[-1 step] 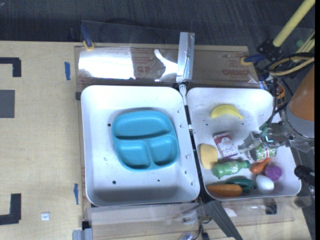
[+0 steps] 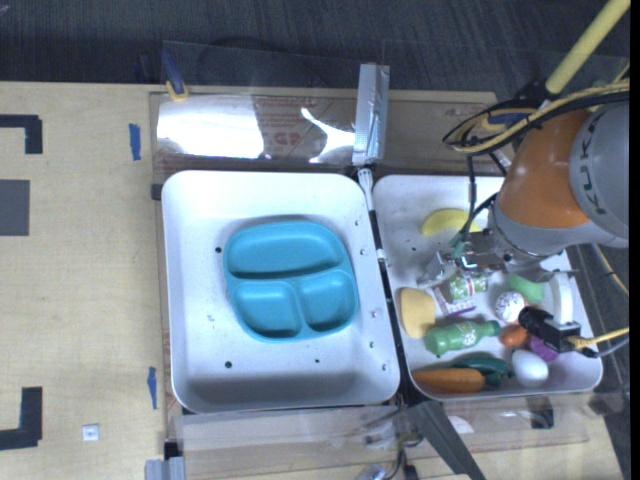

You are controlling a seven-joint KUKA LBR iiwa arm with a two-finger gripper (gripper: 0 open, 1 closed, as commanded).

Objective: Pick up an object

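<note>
Camera view looks down on two white bins side by side. Left bin holds a blue tray with three compartments, lying near its middle. Right bin is crowded with small toys. The arm reaches in from the right, its orange band above the bin's far right corner, and its gripper sits low among the toys near the bin's middle. Whether the fingers are apart or closed cannot be told, as the metal parts blur into the clutter, and nothing can be seen held between them.

A yellow piece lies just behind the gripper. A small printed pack lies right under it, touching or nearly so. A pale yellow block sits to the pack's left, a green bottle lies in front, and a carrot rests along the near wall. A white egg sits in the near right corner.
</note>
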